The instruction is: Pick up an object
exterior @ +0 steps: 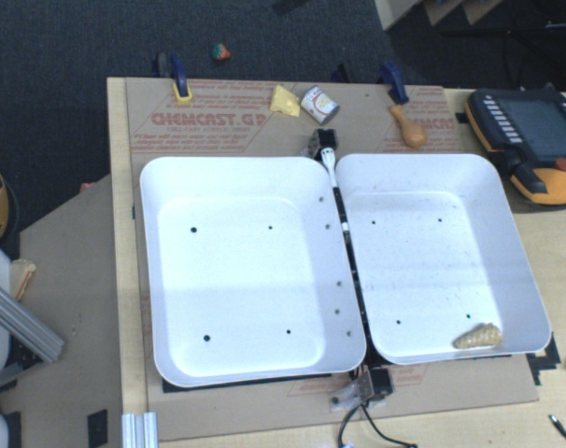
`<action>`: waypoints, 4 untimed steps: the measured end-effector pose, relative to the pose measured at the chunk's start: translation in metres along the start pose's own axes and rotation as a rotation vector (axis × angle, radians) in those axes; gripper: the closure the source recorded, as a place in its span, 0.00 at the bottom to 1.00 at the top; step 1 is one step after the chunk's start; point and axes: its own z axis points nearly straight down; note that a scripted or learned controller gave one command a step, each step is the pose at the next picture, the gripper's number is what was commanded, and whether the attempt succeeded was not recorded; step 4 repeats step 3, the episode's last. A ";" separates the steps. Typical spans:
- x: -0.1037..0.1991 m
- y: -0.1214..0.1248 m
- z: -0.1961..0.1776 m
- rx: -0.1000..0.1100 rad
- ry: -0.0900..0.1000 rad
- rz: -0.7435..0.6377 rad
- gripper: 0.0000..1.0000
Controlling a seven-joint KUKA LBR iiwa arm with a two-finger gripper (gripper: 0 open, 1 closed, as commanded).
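Two shallow white bins sit side by side on a brown board printed with red lettering, and from where I stand the left bin [162,250] shows a bare floor marked by four small dark dots. The right bin [507,222] has a lightly speckled floor, and in its near right corner lies a small tan, lumpy object [476,337], resting against the bin's near wall and well apart from everything else. A black strip [344,241] runs along the seam where the two bins meet, ending in a small black clip [324,142] at the far end. On the board beyond the bins lie a yellow wedge-shaped piece [284,102], a small white and grey block [319,105] just beside it, and farther right a wooden-coloured piece with a rounded end [409,128]. Two blue clamps [179,75] grip the far edge of the board, one to the left and one toward the right. At the far right, a dark handheld pendant with an orange edge [526,138] rests on the bench. As for the pincer, I cannot tell its state
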 end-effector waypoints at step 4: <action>0.183 0.087 -0.090 -0.016 0.004 -0.004 1.00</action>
